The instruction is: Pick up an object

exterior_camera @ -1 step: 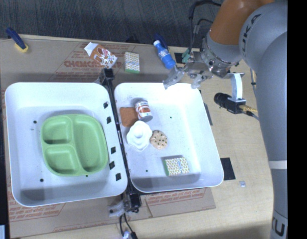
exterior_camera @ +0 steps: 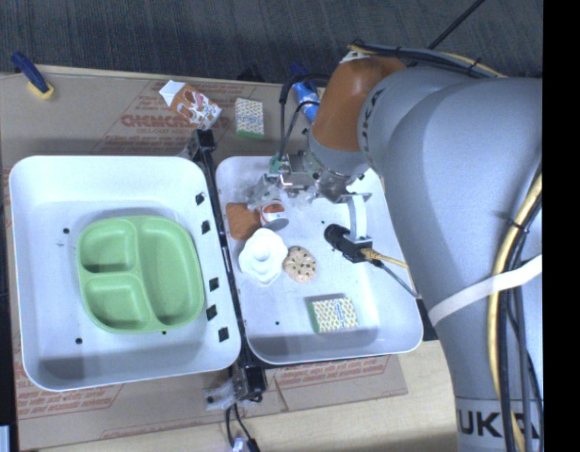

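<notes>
One fixed camera looks down from above the counter [exterior_camera: 73, 102] at a slant. It takes in both white bins side by side: the left bin [exterior_camera: 26, 252] toward the left of the frame, the right bin [exterior_camera: 394, 332] near the middle. The far edge of the counter lies toward the top. The grey arm [exterior_camera: 459, 186] enters from the right, close to the lens and bulking large over that side.
</notes>
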You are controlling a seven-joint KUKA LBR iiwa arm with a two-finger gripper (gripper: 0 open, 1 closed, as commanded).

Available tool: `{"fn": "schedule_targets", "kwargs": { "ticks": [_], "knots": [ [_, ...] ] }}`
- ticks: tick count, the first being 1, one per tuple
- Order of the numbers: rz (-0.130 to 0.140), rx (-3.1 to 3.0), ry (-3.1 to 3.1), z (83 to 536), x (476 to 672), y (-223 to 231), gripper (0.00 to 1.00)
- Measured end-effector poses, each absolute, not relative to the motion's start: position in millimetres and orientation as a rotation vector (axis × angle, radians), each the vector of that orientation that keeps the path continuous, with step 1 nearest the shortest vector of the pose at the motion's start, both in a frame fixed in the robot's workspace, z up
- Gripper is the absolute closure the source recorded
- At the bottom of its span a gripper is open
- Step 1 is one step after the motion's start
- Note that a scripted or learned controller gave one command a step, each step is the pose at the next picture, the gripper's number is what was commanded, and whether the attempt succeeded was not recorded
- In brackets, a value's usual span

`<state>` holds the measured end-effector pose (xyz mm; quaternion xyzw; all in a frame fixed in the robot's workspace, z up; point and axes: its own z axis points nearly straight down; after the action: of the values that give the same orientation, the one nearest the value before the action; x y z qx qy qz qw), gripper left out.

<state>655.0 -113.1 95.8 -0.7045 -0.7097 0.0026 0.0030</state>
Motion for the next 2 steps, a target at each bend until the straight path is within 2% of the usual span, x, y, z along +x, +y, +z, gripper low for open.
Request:
{"fn": "schedule_targets", "kwargs": {
  "ticks": [1,2],
  "knots": [
    [0.007,-2.206,-2.23,108.0,656.4,-113.0,1.0],
    [0.0,-2.213,-2.227,192.5,636.6,-47.4,1.0]
  ]
}}
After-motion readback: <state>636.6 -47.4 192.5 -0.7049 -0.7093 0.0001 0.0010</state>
